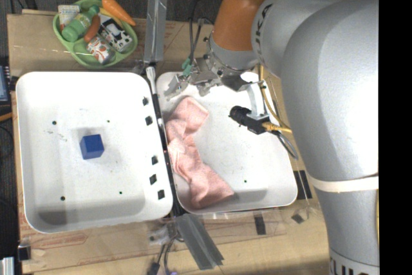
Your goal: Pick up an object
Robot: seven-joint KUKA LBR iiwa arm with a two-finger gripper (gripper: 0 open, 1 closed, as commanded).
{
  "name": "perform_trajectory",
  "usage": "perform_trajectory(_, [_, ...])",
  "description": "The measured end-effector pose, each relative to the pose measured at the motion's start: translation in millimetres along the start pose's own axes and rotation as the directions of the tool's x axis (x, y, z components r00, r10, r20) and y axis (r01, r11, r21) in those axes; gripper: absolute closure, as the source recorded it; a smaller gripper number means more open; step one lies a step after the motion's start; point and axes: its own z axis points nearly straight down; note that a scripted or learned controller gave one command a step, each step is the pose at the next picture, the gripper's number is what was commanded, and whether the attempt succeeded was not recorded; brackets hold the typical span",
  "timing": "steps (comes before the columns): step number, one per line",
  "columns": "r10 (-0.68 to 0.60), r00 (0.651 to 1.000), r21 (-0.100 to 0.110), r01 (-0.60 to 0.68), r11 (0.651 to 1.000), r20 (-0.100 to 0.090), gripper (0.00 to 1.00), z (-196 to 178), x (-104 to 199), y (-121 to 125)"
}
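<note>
End effector [183, 82] above pink cloth [192, 151] in right bin [270, 193], blue cube [92, 146] in left bin [77, 90]

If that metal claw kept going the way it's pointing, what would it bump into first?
Probably the crumpled pink cloth in the right white bin; the gripper seems aimed down-left at its top edge, though depth is unclear.
</note>
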Motion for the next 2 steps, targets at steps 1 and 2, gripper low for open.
perform_trajectory(1, [-0.051,0.999,0.001,0.051,0.999,-0.001,0.00,101.1,-53.7,-23.5])
perform_trajectory(2, [-0.055,0.999,0.004,0.055,0.998,-0.002,1.00,92.2,-53.4,-23.5])
